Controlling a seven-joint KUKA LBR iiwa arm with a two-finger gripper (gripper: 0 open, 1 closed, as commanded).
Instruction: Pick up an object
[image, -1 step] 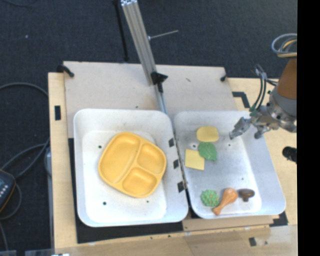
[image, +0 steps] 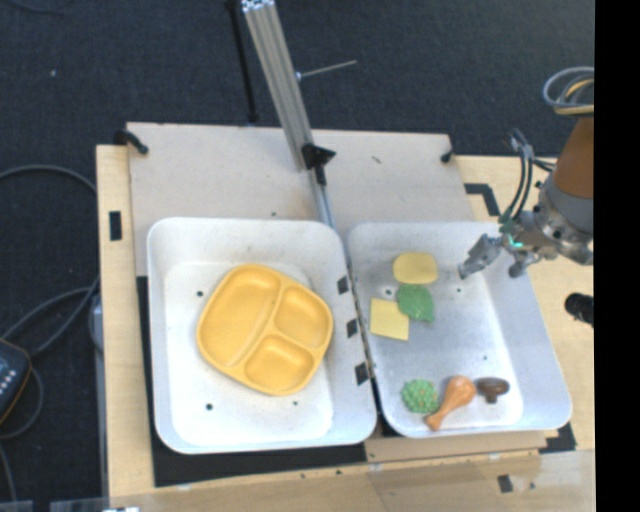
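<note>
The approach is under way: the gripper (image: 498, 256), jaws open and empty, hangs over the right bin's (image: 520, 340) far edge, needing to descend on the yellow piece (image: 415, 268).

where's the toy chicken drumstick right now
The toy chicken drumstick lies near the front edge of the right bin, between a green broccoli piece and a small brown mushroom.

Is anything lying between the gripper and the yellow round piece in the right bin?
Nothing visible does. The gripper is above the right bin's upper right part, and bare white bin floor lies between it and the yellow round piece. The green leafy piece sits below that line.
</note>
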